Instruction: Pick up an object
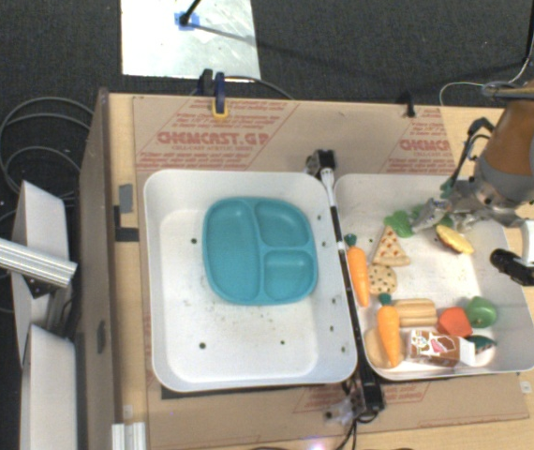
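From the overhead camera you see the gripper (433, 216) low over the right bin (526, 350), near its far edge; you cannot tell how the claw is set. Just beside it lie a green piece (399, 222) and a banana (454, 240). Two pizza wedges (390, 249) sit mid-bin, carrots (357, 274) along the left wall, a carton (433, 346) at the near edge. The left bin (169, 279) carries a blue plate (259, 250).

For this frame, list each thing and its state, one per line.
hand: low in the right bin, beside the banana
banana: lying loose
teal plate: flat in the left bin
carrot: lying at the near edge
milk carton: on its side
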Robot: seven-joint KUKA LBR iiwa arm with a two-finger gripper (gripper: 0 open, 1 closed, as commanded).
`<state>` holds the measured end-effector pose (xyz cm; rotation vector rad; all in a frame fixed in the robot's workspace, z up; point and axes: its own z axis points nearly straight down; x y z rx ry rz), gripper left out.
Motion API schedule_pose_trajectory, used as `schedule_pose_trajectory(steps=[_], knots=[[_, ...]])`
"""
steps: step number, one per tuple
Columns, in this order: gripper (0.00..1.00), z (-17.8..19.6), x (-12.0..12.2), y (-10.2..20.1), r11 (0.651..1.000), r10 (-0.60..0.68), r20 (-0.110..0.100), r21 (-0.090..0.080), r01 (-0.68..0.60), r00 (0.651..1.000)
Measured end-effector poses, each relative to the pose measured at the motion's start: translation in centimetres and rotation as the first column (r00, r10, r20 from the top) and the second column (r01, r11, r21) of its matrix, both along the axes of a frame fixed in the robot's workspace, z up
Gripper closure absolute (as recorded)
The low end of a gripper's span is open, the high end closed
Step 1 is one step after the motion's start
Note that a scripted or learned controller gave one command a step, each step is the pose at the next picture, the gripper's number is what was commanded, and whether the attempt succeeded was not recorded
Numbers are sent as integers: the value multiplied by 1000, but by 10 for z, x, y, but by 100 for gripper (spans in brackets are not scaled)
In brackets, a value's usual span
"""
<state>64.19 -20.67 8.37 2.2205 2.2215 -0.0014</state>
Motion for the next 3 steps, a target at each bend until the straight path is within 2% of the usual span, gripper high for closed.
schedule_pose_trajectory(steps=[1,2,3], knots=[[0,1,-21,0,1000,0,1,-1,0,1000],[100,14,-18,0,1000,1,8,-2,-1,1000],[100,70,-47,62,1000,7,3,3,-7,1000]])
